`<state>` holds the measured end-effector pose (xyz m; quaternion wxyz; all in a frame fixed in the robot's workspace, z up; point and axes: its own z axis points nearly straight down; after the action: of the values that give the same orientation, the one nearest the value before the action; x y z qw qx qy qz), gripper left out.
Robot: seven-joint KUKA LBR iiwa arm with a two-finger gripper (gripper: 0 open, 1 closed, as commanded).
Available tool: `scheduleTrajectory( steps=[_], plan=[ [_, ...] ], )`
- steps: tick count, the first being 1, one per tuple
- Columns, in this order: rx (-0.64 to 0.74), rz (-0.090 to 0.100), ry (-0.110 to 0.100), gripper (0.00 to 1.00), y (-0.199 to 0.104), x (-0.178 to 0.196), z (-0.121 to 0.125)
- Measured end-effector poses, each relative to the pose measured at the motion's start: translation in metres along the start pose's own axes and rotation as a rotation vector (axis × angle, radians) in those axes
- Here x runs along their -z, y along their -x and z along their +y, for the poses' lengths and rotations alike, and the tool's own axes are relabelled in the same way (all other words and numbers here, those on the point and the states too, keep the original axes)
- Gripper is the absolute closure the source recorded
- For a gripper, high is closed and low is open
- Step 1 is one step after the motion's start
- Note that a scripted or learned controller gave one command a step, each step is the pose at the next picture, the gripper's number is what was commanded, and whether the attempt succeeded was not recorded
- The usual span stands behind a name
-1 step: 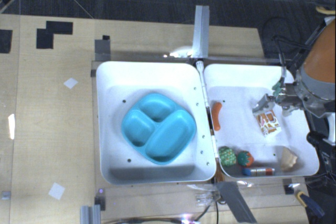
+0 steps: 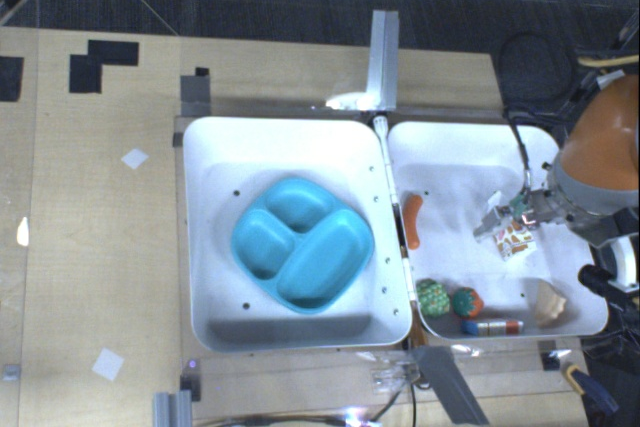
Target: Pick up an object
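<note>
My gripper [image 2: 503, 217] hangs over the middle of the right bin [image 2: 450, 155], with the grey arm and its orange band [image 2: 605, 140] coming in from the right. A small box with a red and white pattern [image 2: 516, 239] lies right under and beside the gripper's tip; whether they touch is unclear. An orange carrot-shaped piece [image 2: 411, 220] lies by the bin's left wall. Along the front wall sit a green ball [image 2: 432, 296], an orange and green ball [image 2: 466, 302], a marker [image 2: 492, 326] and a beige lump [image 2: 549, 301].
The left bin [image 2: 210, 215] holds a blue divided plate [image 2: 301, 243]. A metal post [image 2: 384, 60] stands behind the divider between the bins. Black cables [image 2: 530, 65] loop at the back right.
</note>
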<state>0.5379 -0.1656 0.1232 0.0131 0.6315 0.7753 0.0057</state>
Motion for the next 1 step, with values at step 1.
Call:
scheduleTrajectory(
  steps=[1],
  plan=[
    [0.058,0.008,-0.014,0.0,0.0189,-0.0353,0.0218]
  ],
)
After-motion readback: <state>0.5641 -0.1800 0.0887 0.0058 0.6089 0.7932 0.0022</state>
